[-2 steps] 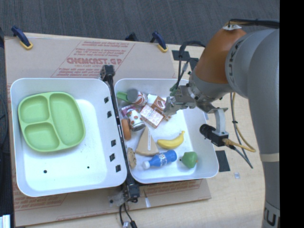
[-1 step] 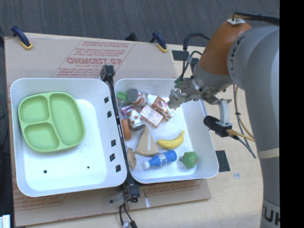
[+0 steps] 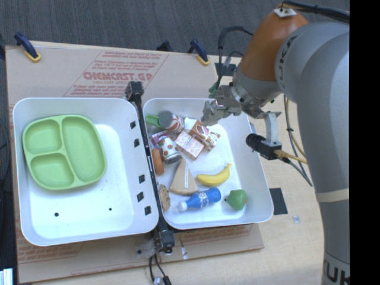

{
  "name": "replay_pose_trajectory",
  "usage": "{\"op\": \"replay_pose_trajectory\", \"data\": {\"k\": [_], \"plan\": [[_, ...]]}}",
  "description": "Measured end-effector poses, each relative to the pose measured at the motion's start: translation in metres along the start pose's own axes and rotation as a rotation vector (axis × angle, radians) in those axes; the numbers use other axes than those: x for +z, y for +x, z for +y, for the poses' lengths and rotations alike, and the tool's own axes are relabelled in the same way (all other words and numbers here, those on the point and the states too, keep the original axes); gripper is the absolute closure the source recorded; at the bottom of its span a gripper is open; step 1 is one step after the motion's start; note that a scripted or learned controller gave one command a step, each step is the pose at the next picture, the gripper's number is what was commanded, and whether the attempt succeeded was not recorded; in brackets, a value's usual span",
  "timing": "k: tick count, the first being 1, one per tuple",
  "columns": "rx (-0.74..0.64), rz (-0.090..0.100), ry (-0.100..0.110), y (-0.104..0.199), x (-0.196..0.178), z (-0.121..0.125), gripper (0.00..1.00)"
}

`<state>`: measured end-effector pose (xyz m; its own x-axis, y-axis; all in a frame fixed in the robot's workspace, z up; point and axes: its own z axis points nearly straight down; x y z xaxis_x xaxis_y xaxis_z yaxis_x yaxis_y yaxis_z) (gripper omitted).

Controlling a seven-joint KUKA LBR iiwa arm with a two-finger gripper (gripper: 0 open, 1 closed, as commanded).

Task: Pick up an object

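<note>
The two-finger gripper (image 3: 212, 113) hangs over the back of the right-hand shallow white bin (image 3: 256, 177), its dark fingers angled down toward the clutter; nothing shows between them, and from here I cannot tell whether they are spread or closed. Just below and to the left of its tips lies a small red-and-white carton (image 3: 206, 135), with a second flat red-and-white packet (image 3: 189, 145) touching it. Left of those sit a grey round lid-like piece (image 3: 165, 118) and a red-and-white can lying on its side (image 3: 168, 149) near the bin's left wall, with an orange carrot-shaped toy (image 3: 157, 161) along that wall. Toward the front of the bin are a tan wedge like a sandwich slice (image 3: 181, 181), a yellow plastic banana (image 3: 214, 176), a blue-and-white bottle lying flat (image 3: 200, 199) and a green round fruit (image 3: 236, 199) in the front right corner. The grey arm with its orange band (image 3: 273, 37) comes in from the right. In the left-hand white bin (image 3: 89, 218), a pale green divided plastic plate (image 3: 63, 151) rests toward the back left. Both bins sit on a printed cardboard sheet (image 3: 119, 70) held by blue-and-yellow clamps (image 3: 27, 47).
</note>
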<state>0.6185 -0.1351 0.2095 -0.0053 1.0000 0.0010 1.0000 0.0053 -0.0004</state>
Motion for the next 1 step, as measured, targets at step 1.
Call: {"op": "replay_pose_trajectory", "data": {"k": [1], "plan": [[0.0,0.0,-0.001,0.0227,0.0038,0.026,1.0]]}}
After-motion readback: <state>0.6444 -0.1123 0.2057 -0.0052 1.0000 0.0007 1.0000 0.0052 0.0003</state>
